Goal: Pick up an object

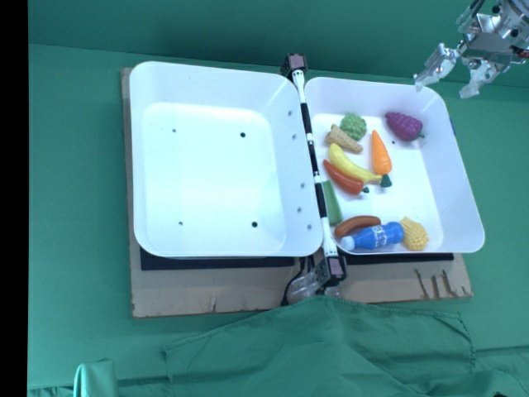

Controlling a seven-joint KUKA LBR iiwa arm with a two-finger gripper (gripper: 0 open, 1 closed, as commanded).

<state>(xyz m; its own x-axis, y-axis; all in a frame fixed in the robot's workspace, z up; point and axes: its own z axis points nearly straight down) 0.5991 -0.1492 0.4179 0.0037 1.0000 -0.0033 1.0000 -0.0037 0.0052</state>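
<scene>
The picking up is not starting yet, I think: the toys are all lying down and to the left of the pincer (455, 73), in the right bin (450, 122), from the blue bottle (374, 237) and yellow banana (354, 164) across to the orange carrot (379, 151) and purple grapes (403, 125), which are sitting closest under it. The pincer is hanging high over the bin's far right corner, spread wide and pinching nothing. Next it is needing to go left, drop onto one toy and squeeze.
</scene>
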